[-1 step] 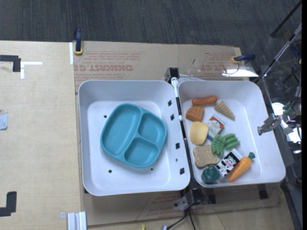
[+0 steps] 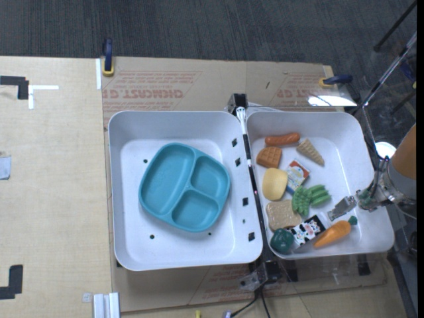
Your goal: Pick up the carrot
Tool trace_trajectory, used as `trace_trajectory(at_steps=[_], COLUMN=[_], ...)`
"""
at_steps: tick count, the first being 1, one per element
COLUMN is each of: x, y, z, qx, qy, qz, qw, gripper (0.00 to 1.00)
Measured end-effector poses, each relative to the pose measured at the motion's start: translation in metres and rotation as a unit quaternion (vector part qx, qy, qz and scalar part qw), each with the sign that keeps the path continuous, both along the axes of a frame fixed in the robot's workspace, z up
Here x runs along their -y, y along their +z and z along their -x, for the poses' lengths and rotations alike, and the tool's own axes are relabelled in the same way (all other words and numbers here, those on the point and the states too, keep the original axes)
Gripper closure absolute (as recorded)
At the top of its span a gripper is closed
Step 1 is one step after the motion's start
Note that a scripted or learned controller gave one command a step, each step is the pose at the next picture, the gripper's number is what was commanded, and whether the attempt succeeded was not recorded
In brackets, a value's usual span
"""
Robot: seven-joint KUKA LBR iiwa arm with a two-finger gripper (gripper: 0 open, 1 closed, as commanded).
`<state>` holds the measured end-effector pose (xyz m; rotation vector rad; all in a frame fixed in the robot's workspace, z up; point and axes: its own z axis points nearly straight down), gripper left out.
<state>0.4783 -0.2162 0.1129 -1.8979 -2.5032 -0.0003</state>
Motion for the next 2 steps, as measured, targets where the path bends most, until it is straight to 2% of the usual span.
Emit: trace_trajectory(at_steps=[1, 2], x=[-0.061, -0.042], y=[-0.022, -0.021], z=[-0.001, 0.0], qx=[0.0, 0.001], qy=[-0.064, 0.083], qz=[0.0, 0.0006], qw=[0.9979, 0.9965], gripper=[0.0, 0.0])
